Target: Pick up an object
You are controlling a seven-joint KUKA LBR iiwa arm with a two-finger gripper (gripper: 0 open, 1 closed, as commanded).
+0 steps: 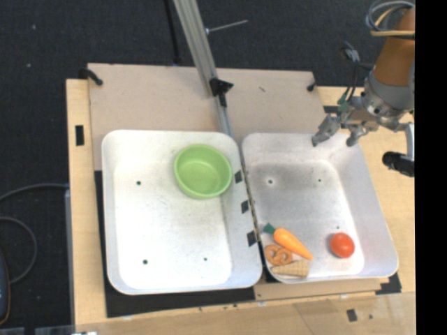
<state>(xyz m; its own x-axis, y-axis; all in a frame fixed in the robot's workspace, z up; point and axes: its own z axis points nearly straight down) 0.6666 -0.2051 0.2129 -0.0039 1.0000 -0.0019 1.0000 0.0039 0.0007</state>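
Note:
My gripper (339, 135) hangs over the far right corner of the right bin (307, 180), its two fingers (322, 132) spread apart with nothing between them. Near the bin's front edge lie an orange carrot (292, 243), a brown pretzel (279, 256) and a tan wafer-like piece (295, 269). To their right sits a red tomato (341, 245). A green bowl (202, 171) stands upright in the far part of the left bin (140, 222). All of these are well away from the gripper.
A slanted metal rail (199, 47) runs from the top down to the gap between the bins. The bins sit on a tan board (174, 96) with dark floor around it.

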